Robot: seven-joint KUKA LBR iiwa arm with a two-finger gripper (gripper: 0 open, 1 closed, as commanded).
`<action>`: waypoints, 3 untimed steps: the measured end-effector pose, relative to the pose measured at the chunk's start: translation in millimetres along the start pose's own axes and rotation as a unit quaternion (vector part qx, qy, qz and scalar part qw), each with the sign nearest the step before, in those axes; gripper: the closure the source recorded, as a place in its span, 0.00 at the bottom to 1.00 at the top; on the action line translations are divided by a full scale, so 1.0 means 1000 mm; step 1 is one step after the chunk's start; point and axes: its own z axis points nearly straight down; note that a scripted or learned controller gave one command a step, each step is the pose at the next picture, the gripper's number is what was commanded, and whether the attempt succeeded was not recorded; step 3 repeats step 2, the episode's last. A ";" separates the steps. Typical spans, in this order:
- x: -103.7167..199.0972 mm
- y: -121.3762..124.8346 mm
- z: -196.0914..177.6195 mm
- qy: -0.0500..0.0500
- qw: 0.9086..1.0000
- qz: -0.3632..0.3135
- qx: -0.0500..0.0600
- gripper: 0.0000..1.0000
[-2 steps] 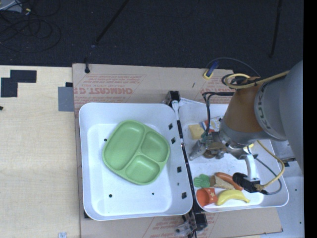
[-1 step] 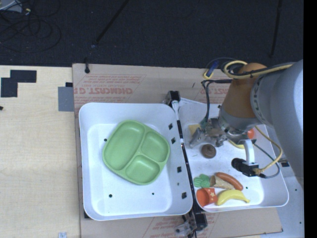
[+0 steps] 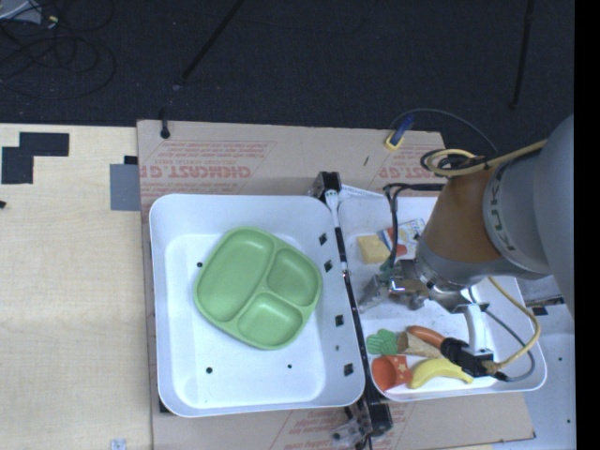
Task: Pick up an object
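Closest to the lens, at the near end of the right-hand bin [image 3: 361,228], lies a yellow toy banana [image 3: 436,373]. It touches a red-orange rounded piece [image 3: 392,371] just to its left. Directly behind those two sit a green leafy toy [image 3: 381,342] and a long orange-red piece [image 3: 427,334] with a tan piece [image 3: 417,347] against it. All five are bunched together in that near corner. Farther back in the same bin, near the wall shared with the other bin, a pale yellow block [image 3: 372,248] lies flat. Just to its right is a small red-and-white item [image 3: 401,242] that is too small for me to name.

My pincer [image 3: 380,287] hangs low over the middle of this bin, between the yellow block behind it and the green leafy toy in front. It is near both, and I see nothing held in it. Whether it is open or closed I cannot tell, because my wrist covers it from above. My grey arm [image 3: 525,214] reaches in from the right, and its orange band [image 3: 459,223] sits over the bin's far right part.

Across the divide, the left-hand bin [image 3: 155,251] holds one green divided plate [image 3: 258,287]. It has three compartments and lies flat and slightly turned near the centre of the bin. Both bins rest on a sheet of printed cardboard [image 3: 234,162] laid over the pale wooden bench [image 3: 66,279].
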 end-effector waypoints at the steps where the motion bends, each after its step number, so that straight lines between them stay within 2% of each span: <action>1: -0.021 0.076 0.000 -0.001 1.000 -0.002 -0.001 0.00; 2: -0.044 0.032 0.000 -0.001 1.000 -0.001 -0.001 0.00; 3: -0.044 0.032 0.000 -0.001 1.000 -0.001 -0.001 0.00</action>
